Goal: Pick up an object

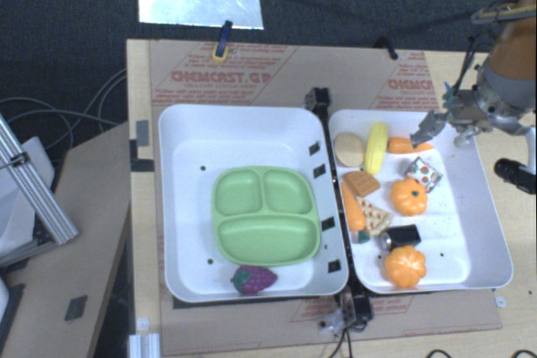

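1. Whether the jaws of the gripper (430,130) were open or closed could not be told; its tip was over the upper part of the right bin (480,205), just beside a small orange piece (401,145).
2. In that bin lay a yellow corn (376,147), a beige round bread (350,150), two orange pumpkins (409,197) (404,266), a carrot (352,210) and a small patterned cube (424,173).
3. The left bin (189,180) held a green divided plate (267,215), and purple grapes (254,279) lay near its front wall.

The arm (510,63) is cut off at the right edge; the claw (428,130) partly hides a small orange piece (401,145).
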Controlling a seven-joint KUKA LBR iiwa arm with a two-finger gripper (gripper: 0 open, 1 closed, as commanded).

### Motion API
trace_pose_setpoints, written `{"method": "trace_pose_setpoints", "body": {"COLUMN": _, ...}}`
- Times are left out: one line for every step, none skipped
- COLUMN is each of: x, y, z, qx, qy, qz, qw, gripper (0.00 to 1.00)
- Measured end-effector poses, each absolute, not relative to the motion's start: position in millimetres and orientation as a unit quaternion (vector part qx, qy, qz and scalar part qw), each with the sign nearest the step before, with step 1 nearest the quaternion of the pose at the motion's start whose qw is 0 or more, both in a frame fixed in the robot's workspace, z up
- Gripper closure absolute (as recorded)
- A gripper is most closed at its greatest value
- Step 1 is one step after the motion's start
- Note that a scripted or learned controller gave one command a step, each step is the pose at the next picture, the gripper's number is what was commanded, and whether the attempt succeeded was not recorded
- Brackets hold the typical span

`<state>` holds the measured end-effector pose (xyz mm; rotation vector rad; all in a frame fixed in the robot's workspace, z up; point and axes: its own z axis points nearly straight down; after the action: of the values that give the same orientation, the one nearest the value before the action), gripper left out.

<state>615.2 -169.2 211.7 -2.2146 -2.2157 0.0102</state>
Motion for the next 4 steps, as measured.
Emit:
{"method": "trace_pose_setpoints", "body": {"x": 618.0, "y": -169, "z": 220, "qx": -0.706, "qy": -0.708, "qz": -0.0004, "qw": -0.001, "gripper": 0.00}}
{"method": "trace_pose_setpoints", "body": {"x": 623.7, "y": -165, "z": 161, "qx": -0.705, "qy": -0.709, "qz": -0.0002, "qw": 0.000, "gripper": 0.00}}
{"method": "trace_pose_setpoints", "body": {"x": 624.9, "y": -169, "z": 99, "qx": -0.706, "qy": -0.708, "qz": 0.0002, "qw": 0.000, "gripper": 0.00}}
{"method": "trace_pose_setpoints", "body": {"x": 625.8, "y": -168, "z": 85, "qx": -0.706, "qy": -0.708, "qz": -0.0003, "qw": -0.001, "gripper": 0.00}}
